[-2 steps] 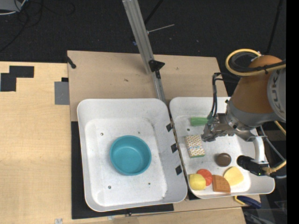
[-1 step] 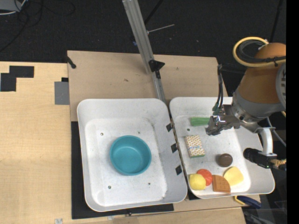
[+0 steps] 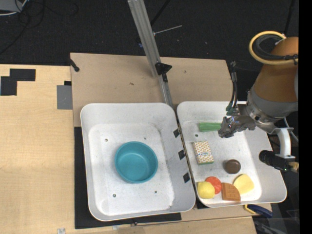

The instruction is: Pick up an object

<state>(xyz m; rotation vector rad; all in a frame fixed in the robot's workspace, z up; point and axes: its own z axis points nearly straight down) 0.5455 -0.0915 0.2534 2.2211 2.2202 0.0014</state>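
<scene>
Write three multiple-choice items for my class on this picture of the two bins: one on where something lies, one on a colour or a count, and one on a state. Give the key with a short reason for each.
1. Where is the teal bowl?
A. In the left bin
B. In the right bin
C. On the bench outside both bins

2. What colour is the long object beside the gripper?
A. Red
B. Green
C. Blue

3. How does the teal bowl sit?
A. Upside down
B. On its side
C. Upright, opening upward

Key:
1 A, since the bowl rests on the floor of the left bin, alone there.
2 B, since the long object at the far end of the right bin is green.
3 C, since the bowl's rim and inside face the camera.
</scene>
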